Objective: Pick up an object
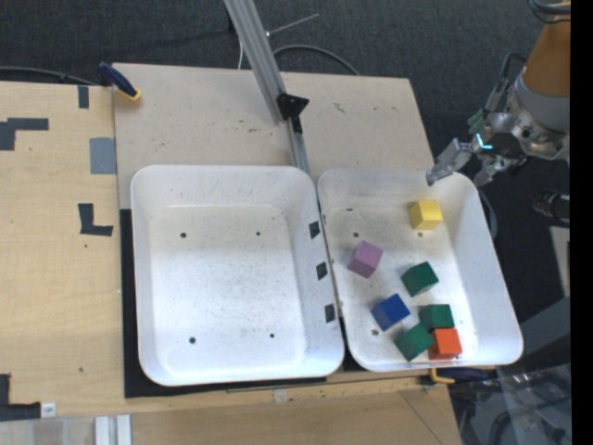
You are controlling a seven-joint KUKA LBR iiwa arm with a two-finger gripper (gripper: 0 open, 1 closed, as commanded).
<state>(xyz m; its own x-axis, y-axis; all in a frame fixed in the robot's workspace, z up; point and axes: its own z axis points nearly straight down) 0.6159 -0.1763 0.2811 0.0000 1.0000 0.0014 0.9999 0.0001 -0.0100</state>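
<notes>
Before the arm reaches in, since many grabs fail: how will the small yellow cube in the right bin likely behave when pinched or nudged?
The small yellow cube looks rigid with flat faces, so it should slide, not roll. It seems light for its size, so a nudge may skid it across the smooth white right bin. It sits apart from the other blocks, so fingers likely have room either side.

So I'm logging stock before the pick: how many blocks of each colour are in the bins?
Green blocks: 3
Yellow block: 1
Purple block: 1
Blue block: 1
Orange block: 1
Total: 7, all in the right bin.
</notes>
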